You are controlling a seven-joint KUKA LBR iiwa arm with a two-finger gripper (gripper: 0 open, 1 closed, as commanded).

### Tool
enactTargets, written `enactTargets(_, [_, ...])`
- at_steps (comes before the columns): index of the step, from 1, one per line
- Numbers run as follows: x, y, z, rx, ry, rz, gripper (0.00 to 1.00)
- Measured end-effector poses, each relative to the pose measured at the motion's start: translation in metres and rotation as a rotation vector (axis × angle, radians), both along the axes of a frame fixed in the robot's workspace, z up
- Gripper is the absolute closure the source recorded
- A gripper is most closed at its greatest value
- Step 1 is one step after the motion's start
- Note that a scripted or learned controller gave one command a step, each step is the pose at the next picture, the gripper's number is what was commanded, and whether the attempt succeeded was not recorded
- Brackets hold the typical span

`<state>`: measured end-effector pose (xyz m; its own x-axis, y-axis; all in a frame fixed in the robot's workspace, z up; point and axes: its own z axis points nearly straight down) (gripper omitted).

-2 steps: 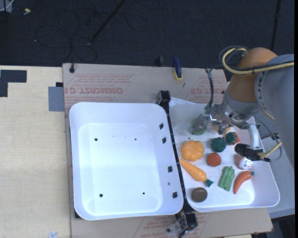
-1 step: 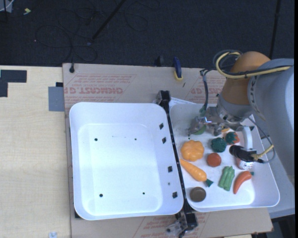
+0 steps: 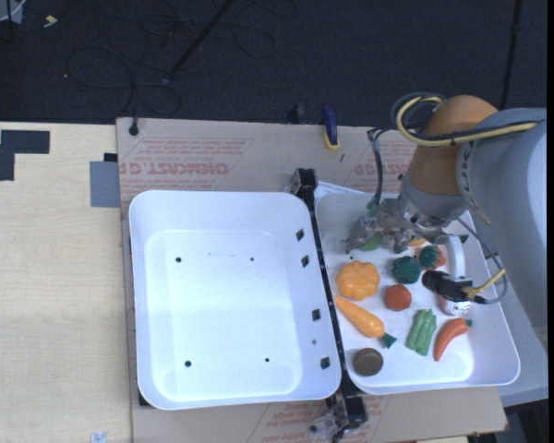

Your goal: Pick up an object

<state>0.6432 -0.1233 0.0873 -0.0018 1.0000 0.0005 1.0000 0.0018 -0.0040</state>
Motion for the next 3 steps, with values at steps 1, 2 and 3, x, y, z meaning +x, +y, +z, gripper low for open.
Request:
enactTargets(1, [-0.037,0.024,0.0,0.001,0.002,-0.003,0.0])
enactTargets(2, [-0.02,0.037,0.0,0.0,-0.002,0.0,0.0])
enactTargets(3, [-0.021,0.036,0.01,0.0,0.001,-0.003,1.0])
